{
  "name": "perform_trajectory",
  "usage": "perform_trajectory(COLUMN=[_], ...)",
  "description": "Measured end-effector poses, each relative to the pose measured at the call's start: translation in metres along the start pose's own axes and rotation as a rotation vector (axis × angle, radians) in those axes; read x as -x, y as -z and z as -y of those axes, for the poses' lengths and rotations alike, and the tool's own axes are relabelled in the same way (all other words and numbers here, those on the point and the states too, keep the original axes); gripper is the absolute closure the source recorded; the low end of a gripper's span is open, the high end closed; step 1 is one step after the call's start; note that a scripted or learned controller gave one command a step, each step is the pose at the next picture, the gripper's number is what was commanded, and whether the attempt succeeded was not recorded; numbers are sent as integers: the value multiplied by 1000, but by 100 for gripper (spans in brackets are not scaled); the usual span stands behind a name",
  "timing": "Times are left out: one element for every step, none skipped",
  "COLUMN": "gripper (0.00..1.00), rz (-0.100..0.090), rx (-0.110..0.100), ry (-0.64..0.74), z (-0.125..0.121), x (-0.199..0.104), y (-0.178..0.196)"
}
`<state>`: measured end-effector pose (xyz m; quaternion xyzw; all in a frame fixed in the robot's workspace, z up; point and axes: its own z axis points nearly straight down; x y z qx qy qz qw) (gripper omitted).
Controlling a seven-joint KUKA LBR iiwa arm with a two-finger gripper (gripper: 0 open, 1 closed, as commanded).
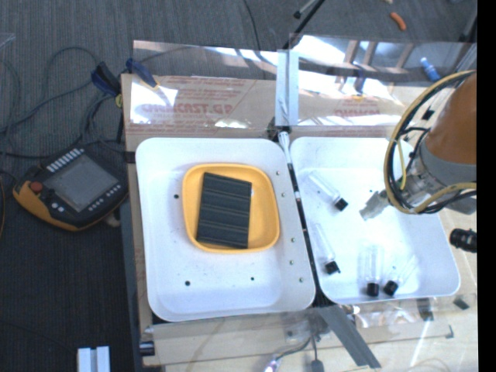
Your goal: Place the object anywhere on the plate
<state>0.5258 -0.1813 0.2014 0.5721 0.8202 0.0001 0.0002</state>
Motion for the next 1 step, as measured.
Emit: perform_trajectory(gripper=[0], rz=[0], rx=[0], ry=[0], z=[0], x=[0], y=[0])
